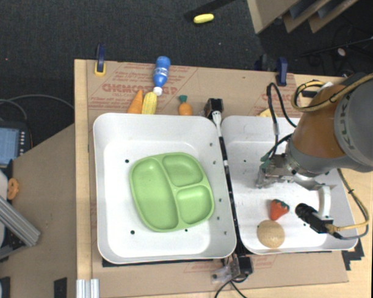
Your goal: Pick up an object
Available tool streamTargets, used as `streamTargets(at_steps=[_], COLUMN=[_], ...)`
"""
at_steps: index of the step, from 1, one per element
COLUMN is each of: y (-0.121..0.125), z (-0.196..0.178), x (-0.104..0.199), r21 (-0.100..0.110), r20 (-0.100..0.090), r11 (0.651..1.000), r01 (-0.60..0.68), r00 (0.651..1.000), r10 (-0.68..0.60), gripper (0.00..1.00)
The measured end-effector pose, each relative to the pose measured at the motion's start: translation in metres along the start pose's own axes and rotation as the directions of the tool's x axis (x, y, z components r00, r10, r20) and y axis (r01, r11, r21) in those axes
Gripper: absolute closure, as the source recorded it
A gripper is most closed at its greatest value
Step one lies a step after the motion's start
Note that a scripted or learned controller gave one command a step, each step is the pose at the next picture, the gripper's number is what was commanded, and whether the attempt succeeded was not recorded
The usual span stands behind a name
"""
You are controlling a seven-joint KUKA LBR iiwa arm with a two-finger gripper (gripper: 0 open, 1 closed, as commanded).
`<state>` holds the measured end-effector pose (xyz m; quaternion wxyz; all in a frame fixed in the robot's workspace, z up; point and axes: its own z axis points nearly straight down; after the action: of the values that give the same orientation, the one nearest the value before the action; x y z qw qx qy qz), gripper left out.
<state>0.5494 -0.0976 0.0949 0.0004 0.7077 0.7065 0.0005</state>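
Claw hangs low over the right bin; its grip can't be made out. The strawberry lies just beside it, the potato past that.

Bright, even light (slightly soft focus)

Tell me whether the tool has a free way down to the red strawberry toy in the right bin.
Probably yes. The tool hangs over the right bin, and the strawberry toy lies uncovered just nearby, apart from the tan ball.
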Motion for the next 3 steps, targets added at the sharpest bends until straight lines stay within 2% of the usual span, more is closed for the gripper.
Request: streamTargets(at_steps=[1, 2, 3], y=[0.000, -0.074, -0.055], z=[0.001, 0.011, 0.011], x=[0.000, -0.027, 0.006], r21=[0.001, 0.009, -0.001], r20=[0.000, -0.001, 0.000], r11=[1.000, 1.000, 1.000], r01=[0.000, -0.004, 0.005], r00=[1.000, 1.000, 1.000], r10=[0.000, 0.004, -0.005], gripper=[0.00, 0.00, 0.00])
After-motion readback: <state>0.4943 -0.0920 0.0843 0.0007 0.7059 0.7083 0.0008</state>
